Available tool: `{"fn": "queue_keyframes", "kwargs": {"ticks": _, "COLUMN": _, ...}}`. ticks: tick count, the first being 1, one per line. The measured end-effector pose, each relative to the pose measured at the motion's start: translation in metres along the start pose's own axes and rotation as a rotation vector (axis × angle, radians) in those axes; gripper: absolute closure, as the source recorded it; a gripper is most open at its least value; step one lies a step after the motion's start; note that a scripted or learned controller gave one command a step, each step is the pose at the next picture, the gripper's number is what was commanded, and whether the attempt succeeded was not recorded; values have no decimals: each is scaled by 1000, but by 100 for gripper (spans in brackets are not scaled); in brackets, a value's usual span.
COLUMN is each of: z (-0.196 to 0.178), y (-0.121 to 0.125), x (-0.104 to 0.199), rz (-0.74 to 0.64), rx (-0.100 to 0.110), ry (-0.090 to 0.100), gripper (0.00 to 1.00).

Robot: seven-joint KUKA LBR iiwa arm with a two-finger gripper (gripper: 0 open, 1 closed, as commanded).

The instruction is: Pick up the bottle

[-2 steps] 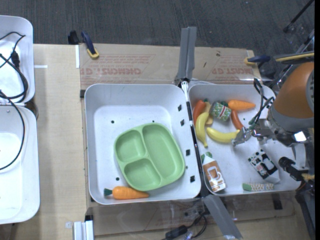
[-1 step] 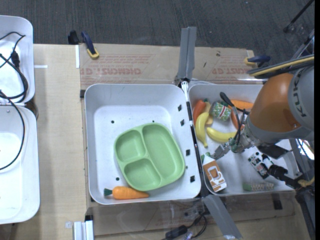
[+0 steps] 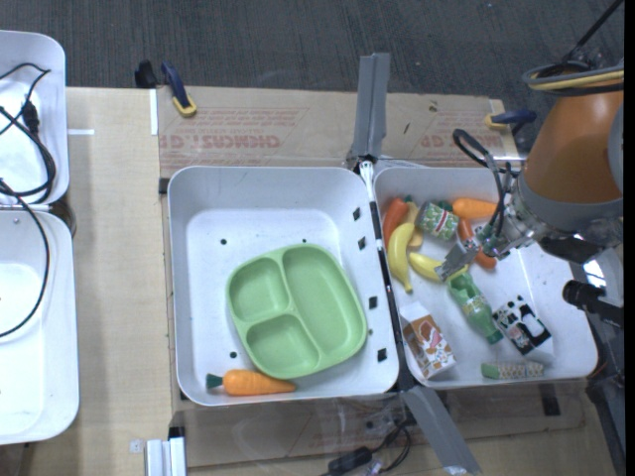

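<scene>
Bottle (image 3: pixel 473 306), green, lying slantwise in right bin (image 3: pixel 571 360), pincer (image 3: pixel 464 256) parted above it

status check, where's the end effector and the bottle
End effector low in right bin, just above green bottle. Bottle lying flat, not gripped. Banana and black-and-white toy close beside it.

A robotics lab: a wooden bench (image 3: pixel 109 266) with two white bins (image 3: pixel 189 266), clamps (image 3: pixel 177 89) and trailing cables (image 3: pixel 25 157).

Dark grey carpet floor (image 3: pixel 298 18) lies beyond the pale wooden bench (image 3: pixel 109 266).
</scene>
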State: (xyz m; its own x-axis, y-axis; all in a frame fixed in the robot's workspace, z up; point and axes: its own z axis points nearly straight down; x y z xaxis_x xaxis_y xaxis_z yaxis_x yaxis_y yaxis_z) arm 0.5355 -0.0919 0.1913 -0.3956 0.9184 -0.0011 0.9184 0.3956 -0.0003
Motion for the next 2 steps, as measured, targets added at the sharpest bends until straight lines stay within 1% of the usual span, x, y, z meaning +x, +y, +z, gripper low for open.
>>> {"fn": "queue_keyframes", "kwargs": {"ticks": 1, "z": 84, "y": -41, "x": -1, "rz": 117, "rx": -2, "ry": -3, "gripper": 0}}
{"fn": "queue_keyframes", "kwargs": {"ticks": 2, "z": 76, "y": -41, "x": -2, "rz": 119, "rx": -1, "ry": -1, "gripper": 100}}
